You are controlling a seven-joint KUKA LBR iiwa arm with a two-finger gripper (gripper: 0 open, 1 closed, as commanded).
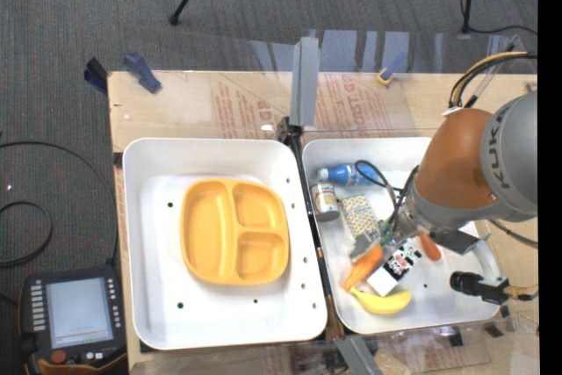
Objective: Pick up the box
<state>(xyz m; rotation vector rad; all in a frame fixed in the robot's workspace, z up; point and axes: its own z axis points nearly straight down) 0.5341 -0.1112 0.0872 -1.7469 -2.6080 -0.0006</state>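
In the lower right of the frame, inside the right-hand bin (492, 277), lies the box (392, 270), a small carton with a white face and a black-and-red printed panel. It rests tilted among clutter: a carrot (362, 266) lies just to its left, touching or nearly so, a banana (383, 302) sits directly below it, and a patterned packet (358, 214) lies above and to the left.

Judged from its look, the box is light, thin-walled cardboard; it should be stiff enough along its edges but liable to crush under a hard squeeze across its broad faces. Its surface appears smooth and may slip. The sound hold is across the two short sides, clear of the carrot and banana, with moderate force.

The gripper (397, 233) sits just above the box at the end of the arm (465, 171), whose orange band and grey body cover much of it. Whether it is spread or closed cannot be told, nor whether it has contact with the box.

The left-hand bin (140, 277) carries a yellow divided plate (235, 231).
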